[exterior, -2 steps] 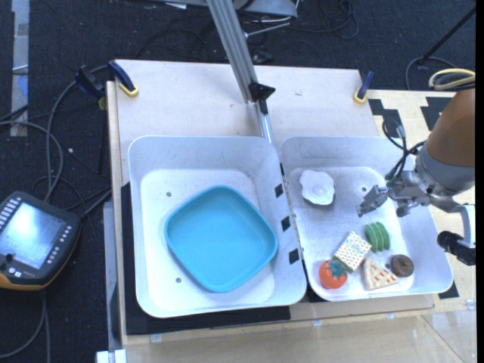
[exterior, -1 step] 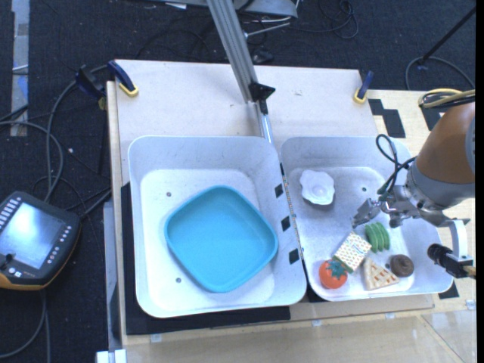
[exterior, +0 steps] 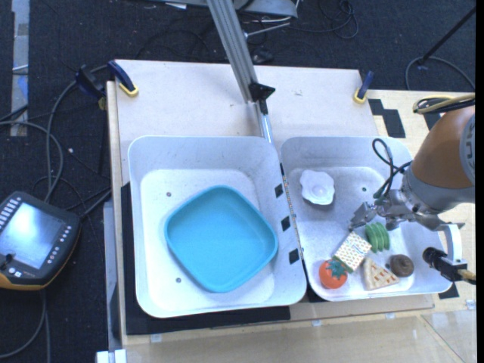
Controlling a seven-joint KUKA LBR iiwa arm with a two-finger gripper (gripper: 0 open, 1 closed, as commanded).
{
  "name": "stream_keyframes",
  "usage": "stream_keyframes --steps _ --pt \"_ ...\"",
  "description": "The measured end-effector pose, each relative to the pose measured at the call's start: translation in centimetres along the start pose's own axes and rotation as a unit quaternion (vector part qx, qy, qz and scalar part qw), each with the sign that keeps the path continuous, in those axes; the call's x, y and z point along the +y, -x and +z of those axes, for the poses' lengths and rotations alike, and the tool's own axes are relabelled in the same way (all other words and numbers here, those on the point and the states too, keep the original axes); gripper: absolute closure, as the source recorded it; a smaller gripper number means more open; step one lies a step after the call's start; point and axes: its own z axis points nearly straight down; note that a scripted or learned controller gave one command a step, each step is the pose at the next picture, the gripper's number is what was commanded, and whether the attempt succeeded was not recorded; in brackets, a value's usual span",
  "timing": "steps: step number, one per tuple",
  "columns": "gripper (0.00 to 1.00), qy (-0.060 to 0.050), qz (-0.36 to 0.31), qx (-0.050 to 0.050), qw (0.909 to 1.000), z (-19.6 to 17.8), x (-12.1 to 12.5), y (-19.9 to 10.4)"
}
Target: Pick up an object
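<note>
Pincer [exterior: 368,216], fingers perhaps apart, above ridged green piece [exterior: 377,237] beside speckled square cracker [exterior: 352,251].

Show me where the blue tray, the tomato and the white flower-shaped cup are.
blue tray [exterior: 219,237], camera view, its flat inner floor
tomato [exterior: 333,274], camera view, its red body
white flower-shaped cup [exterior: 318,187], camera view, its middle

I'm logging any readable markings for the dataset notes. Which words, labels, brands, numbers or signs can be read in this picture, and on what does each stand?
No text can be read.
Teach pendant: its screen glows, but the content is too blurred to read.
Patterned cracker-like square in the right bin: small dots, no letters.
Black marks on the divider between the bins: plain patches, no characters.
Blue tray: unmarked.
</note>
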Motion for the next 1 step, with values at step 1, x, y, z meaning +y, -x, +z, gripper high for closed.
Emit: stream_keyframes --steps 1 --pt "1.0 0.001 0.0 0.0 1.0 -1.12 0.05 0.04"
